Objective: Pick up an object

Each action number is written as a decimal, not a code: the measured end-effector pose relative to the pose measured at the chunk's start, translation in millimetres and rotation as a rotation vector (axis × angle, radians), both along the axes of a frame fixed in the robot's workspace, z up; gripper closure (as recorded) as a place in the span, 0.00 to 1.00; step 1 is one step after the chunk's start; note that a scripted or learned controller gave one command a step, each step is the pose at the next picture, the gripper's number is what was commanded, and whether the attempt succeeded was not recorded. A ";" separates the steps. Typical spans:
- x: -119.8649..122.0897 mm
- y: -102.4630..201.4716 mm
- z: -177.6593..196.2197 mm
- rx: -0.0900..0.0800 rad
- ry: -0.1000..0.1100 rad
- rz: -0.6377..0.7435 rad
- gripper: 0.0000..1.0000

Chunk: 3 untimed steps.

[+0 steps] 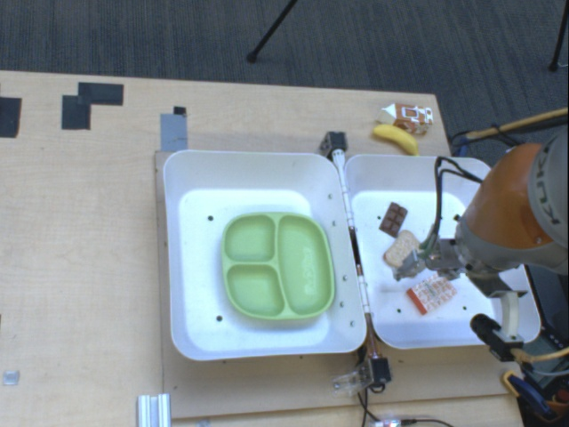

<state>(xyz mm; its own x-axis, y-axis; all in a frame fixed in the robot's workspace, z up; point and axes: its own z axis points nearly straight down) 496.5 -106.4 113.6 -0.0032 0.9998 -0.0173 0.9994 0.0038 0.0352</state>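
The right bin [382, 327] holds three small things: a brown chocolate-like piece [393, 218], a tan bread-like piece [399, 250] and a red and white packet [432, 294]. My gripper [418, 263] is low in this bin, right beside the tan piece and just above the packet in the image. It touches or nearly touches the tan piece; I cannot make out a grasp. The arm's orange band [502, 207] hides part of the bin's right side.
In the left bin [191, 238] lies a green divided plate [277, 265]. A banana [394, 137] and a small snack packet [409, 114] sit on the bench behind the right bin. A black clamp [334, 142] stands at the divider's far end.
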 end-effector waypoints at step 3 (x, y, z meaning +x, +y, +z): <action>-4.7 16.7 -23.7 0.005 0.014 -0.003 0.00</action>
